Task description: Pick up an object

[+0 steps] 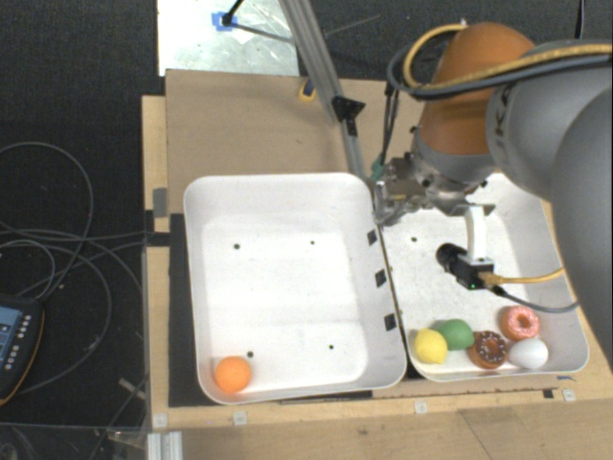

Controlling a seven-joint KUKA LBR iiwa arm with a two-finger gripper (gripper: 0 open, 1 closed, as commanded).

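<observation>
An orange ball [233,374] lies in the near left corner of the left bin [287,286]. Along the near wall of the right bin [428,290] a yellow ball [431,347], a green ball [458,333], a chocolate doughnut [488,351], a pink doughnut [520,323] and a white egg [529,355] are bunched together. The gripper [395,197] hangs over that bin's far left corner, well apart from them all; whether it is spread or closed I cannot tell.

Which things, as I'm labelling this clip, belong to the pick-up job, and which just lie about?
Job: orange ball, yellow lemon, green fruit, chocolate doughnut, pink doughnut, white egg.
Lying about: floor cables, handheld pendant, tripod leg.
</observation>
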